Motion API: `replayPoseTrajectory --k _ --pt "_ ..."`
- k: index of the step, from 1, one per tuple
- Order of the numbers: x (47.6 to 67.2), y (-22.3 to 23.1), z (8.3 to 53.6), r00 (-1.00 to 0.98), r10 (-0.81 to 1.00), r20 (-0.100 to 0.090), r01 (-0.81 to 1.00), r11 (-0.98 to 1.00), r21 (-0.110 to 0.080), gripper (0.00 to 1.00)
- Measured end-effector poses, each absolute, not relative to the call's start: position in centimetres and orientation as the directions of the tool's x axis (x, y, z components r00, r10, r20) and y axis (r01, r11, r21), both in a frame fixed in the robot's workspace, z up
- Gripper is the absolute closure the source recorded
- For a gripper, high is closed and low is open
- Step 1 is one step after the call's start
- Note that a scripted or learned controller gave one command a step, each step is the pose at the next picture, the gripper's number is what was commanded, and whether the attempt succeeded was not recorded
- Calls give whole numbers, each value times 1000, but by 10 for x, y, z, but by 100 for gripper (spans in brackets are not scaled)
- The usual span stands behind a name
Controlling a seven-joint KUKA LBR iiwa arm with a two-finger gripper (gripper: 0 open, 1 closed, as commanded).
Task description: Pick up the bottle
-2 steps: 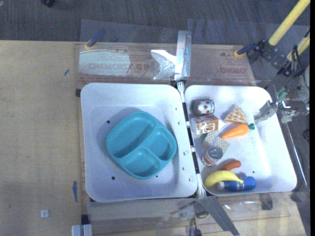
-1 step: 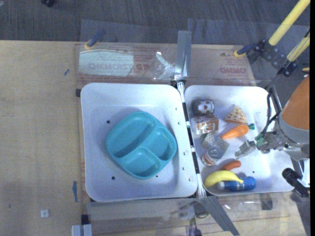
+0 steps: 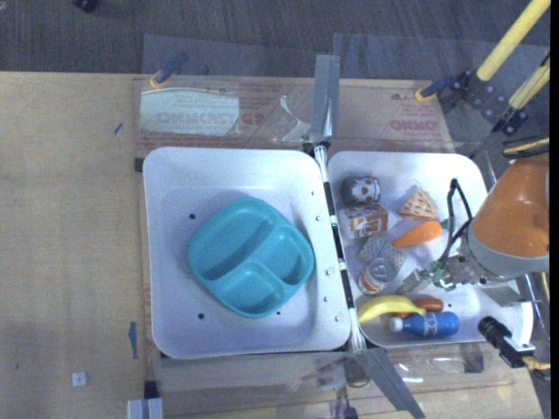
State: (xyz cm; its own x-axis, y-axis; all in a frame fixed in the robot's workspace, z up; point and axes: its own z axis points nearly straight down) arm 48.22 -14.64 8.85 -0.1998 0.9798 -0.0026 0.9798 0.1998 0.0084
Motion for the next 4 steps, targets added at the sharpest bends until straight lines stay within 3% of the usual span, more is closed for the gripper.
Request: replayPoseTrajectory --k 1,2,3,4 --pt "484 -147 99 -198 980 -5 980 199 14 100" --pt "480 -72 226 161 987 -1 987 -161 0 100" --pt "480 -37 222 506 862 -1 862 -506 1 100" --pt "480 3 274 715 699 -2 699 -715 -1 100"
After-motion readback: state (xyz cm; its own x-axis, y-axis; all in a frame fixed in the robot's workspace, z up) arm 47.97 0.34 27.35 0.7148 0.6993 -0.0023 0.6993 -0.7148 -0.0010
